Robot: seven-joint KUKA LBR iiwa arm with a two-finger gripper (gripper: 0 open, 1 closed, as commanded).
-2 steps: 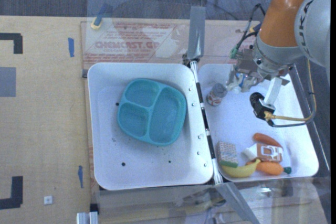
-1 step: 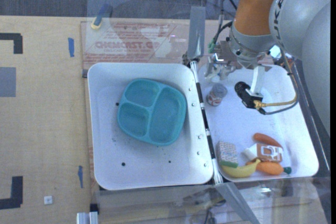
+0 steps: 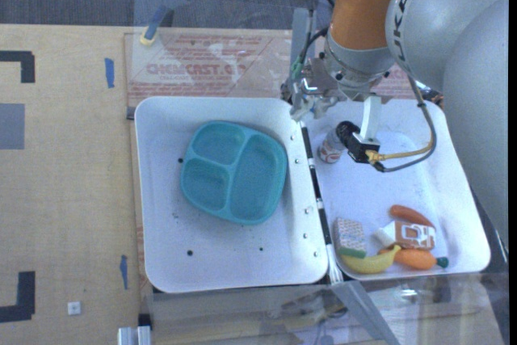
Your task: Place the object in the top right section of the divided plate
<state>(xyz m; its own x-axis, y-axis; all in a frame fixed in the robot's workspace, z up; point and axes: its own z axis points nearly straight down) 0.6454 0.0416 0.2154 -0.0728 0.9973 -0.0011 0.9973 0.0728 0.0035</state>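
The teal divided plate (image 3: 234, 172) lies in the left white bin (image 3: 161, 254), tilted, with one large section and two smaller ones, all bare. My gripper (image 3: 311, 99) hangs below the orange wrist band, over the top left corner of the right bin (image 3: 460, 198), close to the wall between the bins. A small red and white object (image 3: 329, 149) rests on the right bin's floor just below and to the right of the gripper, apart from it. I see nothing held in the gripper.
At the right bin's front lie a pink speckled packet (image 3: 349, 233), a banana (image 3: 370, 261), a carrot (image 3: 416, 258), a white and orange carton (image 3: 412, 234) and an orange sausage-shaped piece (image 3: 410, 214). A black fitting with a yellow cable (image 3: 355, 140) hangs beside the small object.
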